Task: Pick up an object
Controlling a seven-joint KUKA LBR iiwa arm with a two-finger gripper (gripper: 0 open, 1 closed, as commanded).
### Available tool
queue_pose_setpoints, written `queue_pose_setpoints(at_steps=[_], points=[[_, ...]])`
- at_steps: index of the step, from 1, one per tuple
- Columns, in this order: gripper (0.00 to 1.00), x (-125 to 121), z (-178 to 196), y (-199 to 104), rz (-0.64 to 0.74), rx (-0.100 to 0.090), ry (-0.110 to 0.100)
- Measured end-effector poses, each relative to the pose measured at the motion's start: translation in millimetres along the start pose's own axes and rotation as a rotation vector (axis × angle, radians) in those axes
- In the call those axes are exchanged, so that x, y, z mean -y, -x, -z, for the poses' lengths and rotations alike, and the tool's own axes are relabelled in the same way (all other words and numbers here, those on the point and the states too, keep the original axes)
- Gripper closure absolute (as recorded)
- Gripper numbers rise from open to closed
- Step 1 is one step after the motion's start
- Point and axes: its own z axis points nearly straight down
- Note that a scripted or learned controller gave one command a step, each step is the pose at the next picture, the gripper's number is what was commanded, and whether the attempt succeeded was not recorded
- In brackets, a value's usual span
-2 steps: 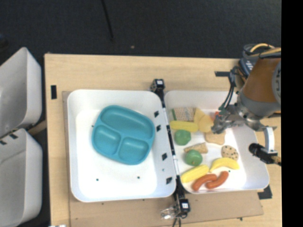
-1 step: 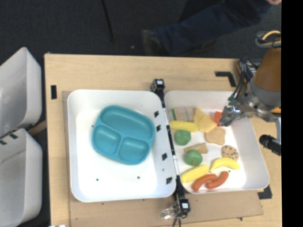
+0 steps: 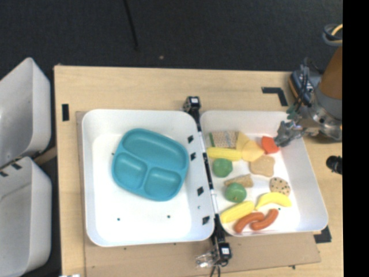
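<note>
No lettering, label, brand, number or sign can be read anywhere; the bins, the bench and the toy foods show no legible marks.

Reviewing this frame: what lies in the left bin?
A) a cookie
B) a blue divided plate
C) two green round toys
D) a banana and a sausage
B. The blue divided plate lies in the left bin, while the banana, sausage, green round toys and cookie all lie in the right bin.
</note>
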Motion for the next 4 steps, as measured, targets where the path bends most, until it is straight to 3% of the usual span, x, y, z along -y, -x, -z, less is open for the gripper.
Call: queue_pose_setpoints(at_steps=[3,4], points=[[1.0,39,7,-148,0.007,-0.004,-0.005],[1.0,59,-9,-198,0.006,-0.004,-0.006]])
